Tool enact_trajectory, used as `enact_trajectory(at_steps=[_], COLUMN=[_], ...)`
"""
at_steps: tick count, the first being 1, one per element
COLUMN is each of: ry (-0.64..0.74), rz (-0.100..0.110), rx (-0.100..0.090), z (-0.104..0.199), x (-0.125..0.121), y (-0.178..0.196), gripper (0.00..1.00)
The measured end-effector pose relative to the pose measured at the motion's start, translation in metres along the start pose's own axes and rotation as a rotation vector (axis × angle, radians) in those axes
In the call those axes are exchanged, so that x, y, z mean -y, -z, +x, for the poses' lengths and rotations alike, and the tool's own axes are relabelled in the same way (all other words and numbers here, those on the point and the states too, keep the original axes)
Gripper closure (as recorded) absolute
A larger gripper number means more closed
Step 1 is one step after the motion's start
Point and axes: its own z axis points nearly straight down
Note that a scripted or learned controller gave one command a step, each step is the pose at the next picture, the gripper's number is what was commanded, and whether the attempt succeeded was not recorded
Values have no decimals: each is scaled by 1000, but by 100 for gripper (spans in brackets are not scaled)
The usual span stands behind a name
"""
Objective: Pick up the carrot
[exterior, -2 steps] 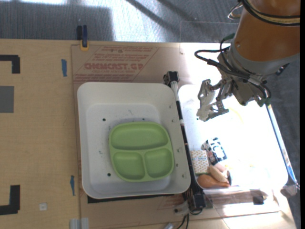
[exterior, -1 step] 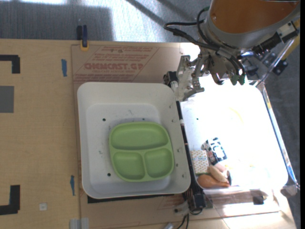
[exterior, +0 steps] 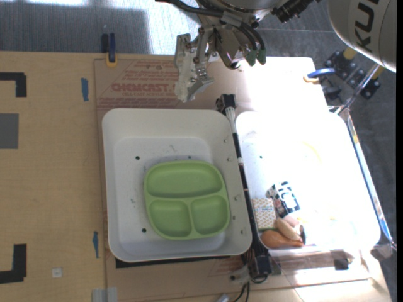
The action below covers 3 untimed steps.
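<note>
On your left, the shallow white left bin (exterior: 119, 168) holds a green plastic three-compartment plate (exterior: 187, 199). Beyond its far edge hangs the metal two-finger gripper (exterior: 192, 74); you can't tell from here whether its fingers are spread. The orange carrot (exterior: 281, 238) lies well to the near right of it, at the near-left corner of the bright right bin (exterior: 315, 162), long axis roughly left-right, beside small packets (exterior: 277, 205).

The arm (exterior: 352, 11) is light grey with an orange band and big dark letters "KU". Black cables loop around its wrist, and the gripper (exterior: 189, 83) is bare silvery metal with small screws
</note>
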Motion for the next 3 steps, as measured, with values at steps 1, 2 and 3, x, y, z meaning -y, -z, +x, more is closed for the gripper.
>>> enact_trajectory(at_steps=[1, 2, 3], ry=[-102, 198, 294], rz=[3, 2, 1], rx=[-10, -10, -12], z=[-28, -18, -34], x=[-6, -9, -4], y=[-33, -55, -77], gripper=[100, 100, 100])
